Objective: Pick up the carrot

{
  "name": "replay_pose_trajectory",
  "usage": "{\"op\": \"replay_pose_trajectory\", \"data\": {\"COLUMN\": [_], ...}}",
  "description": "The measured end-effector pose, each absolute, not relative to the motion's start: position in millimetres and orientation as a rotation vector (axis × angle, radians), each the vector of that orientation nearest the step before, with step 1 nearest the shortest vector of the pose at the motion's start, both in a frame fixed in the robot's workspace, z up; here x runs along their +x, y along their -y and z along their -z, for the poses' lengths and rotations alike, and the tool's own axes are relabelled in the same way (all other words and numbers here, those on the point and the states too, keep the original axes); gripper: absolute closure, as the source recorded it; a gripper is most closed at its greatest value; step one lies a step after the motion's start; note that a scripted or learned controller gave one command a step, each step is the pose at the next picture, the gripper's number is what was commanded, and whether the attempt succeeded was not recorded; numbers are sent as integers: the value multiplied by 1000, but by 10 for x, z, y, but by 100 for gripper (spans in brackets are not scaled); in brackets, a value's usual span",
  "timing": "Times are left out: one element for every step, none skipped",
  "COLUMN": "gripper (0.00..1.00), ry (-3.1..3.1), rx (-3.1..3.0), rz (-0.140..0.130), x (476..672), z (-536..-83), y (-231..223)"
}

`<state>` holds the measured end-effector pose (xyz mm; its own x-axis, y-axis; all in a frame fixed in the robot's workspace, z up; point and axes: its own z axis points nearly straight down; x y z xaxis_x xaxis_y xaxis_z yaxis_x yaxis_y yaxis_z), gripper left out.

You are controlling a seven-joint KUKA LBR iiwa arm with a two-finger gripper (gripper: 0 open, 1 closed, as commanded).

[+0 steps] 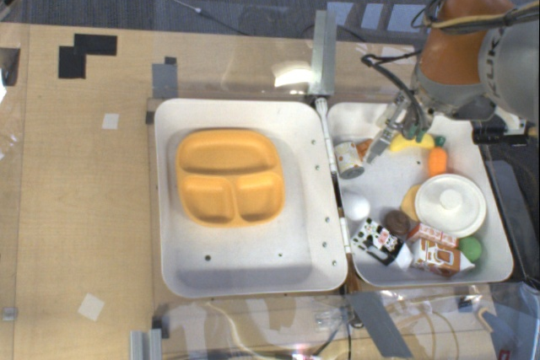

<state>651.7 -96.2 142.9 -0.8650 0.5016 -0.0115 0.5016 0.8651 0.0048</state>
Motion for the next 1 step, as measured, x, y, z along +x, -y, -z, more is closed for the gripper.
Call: {"op": "replay_pose_trajectory", "data": {"gripper": [0], "ry": [-2862], "rx": [1281], "rz": [-3], "x": [6383], "z": [-1208], "y": [1195]}}
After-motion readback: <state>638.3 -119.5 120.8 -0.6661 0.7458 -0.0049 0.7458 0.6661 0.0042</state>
